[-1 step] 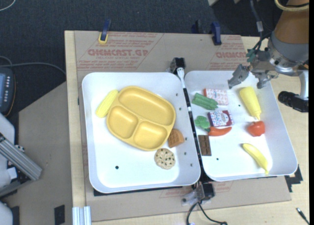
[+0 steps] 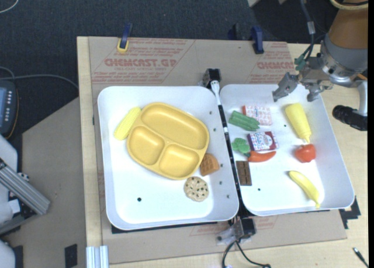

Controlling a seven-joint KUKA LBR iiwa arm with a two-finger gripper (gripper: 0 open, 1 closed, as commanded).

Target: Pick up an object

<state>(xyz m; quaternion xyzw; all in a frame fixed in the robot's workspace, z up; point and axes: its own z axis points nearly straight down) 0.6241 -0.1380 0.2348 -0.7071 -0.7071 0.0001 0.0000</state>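
Observation:
My gripper (image 2: 298, 90) hovers over the far edge of the right bin (image 2: 339, 162), its two fingers spread open with nothing between them. Just below it lies a yellow mustard bottle (image 2: 298, 121). A red tomato (image 2: 305, 153) and a banana (image 2: 307, 186) lie further toward the front. To the left sit a green pepper (image 2: 243, 121), two white-and-red packets (image 2: 257, 113) (image 2: 261, 140), a green broccoli piece (image 2: 239, 145), a red chili (image 2: 261, 156) and a brown chocolate bar (image 2: 243, 172).
The left bin (image 2: 117, 197) holds a yellow divided tray (image 2: 166, 140), a corn cob (image 2: 127, 123), a cookie (image 2: 196, 188) and a brown pastry (image 2: 209, 164). Clamps (image 2: 123, 44) (image 2: 257, 39) stand at the board's far edge.

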